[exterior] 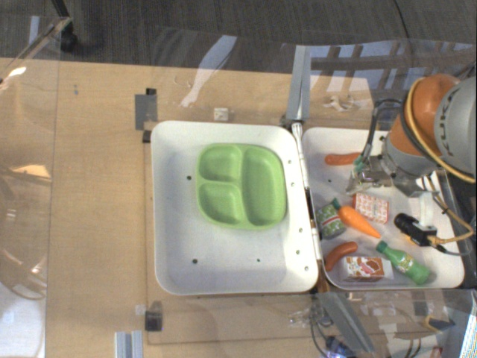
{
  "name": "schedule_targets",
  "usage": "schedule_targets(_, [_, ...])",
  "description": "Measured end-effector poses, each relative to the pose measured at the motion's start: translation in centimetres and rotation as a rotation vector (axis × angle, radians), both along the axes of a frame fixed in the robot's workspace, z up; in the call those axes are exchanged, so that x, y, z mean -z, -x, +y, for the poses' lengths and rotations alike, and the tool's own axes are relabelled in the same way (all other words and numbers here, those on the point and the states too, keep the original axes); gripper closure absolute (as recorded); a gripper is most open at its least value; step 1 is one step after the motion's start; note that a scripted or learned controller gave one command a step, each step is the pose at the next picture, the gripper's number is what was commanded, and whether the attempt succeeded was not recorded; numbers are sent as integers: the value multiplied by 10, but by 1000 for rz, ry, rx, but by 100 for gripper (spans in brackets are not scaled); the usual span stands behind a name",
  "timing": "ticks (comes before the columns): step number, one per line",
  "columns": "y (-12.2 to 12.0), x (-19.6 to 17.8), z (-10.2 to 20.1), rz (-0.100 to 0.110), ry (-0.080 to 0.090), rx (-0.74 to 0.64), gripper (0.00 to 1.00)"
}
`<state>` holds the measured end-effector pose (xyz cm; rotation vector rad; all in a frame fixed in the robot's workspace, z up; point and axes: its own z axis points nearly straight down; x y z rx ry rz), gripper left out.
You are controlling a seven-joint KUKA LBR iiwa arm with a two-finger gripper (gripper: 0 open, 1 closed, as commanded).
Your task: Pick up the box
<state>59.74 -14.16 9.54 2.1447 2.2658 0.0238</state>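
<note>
A small red and white box [371, 207] lies flat in the right bin [320, 146], near its middle. My gripper [364, 176] hangs just above and behind the box, over the bin's back half, and nothing shows between its fingers. A second box, a red and white carton [365, 268], lies at the bin's front edge.
Around the box lie a carrot [359, 221], a green can [329, 219], a green bottle [403, 262] and two sausages [341, 158] [340, 253]. The left bin [171, 274] holds a green divided plate [242, 186]. A metal rail separates the bins.
</note>
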Motion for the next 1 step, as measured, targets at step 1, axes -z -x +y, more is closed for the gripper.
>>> schedule_targets(1, [36,0,-36,-1,4,-33,0])
